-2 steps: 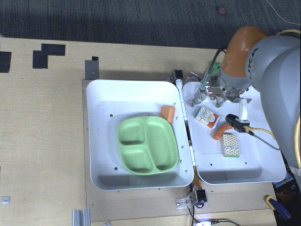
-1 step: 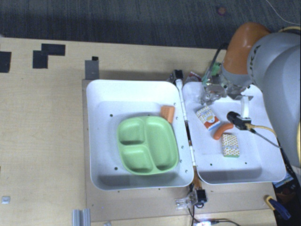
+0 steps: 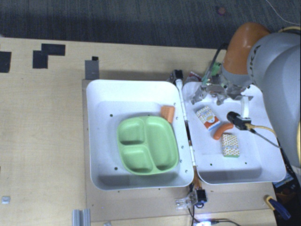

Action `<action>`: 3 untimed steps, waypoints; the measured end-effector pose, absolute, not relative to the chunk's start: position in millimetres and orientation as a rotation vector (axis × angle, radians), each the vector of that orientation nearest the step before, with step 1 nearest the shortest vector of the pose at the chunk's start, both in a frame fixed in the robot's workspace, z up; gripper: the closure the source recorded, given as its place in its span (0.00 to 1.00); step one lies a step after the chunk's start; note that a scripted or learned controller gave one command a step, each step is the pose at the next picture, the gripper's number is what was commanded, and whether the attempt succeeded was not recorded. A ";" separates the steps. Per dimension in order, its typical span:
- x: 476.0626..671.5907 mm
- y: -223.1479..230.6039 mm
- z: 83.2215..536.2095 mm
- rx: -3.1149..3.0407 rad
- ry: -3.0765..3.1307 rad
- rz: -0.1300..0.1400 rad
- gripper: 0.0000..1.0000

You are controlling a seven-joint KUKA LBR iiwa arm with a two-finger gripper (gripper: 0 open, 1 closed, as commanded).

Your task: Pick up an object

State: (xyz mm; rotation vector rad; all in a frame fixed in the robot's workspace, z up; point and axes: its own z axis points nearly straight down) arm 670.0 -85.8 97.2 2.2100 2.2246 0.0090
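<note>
Three objects [image 3: 220,129], one green tray [image 3: 148,145]

The left bin [image 3: 94,140] sits on a pale wooden bench [image 3: 42,140]. The right bin [image 3: 254,171] touches its right side. A grey bracket [image 3: 92,68] stands just beyond its far left corner. Black tape marks [image 3: 47,54] lie further left of that corner. Dark carpet [image 3: 117,8] runs beyond the bin, past the bench edge.
</note>
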 end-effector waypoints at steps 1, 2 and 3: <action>671.5 -85.0 108.8 2.206 2.225 0.015 1.00; 671.4 -85.0 108.6 2.206 2.225 0.014 0.00; 656.2 -84.8 85.2 2.218 2.221 0.004 0.00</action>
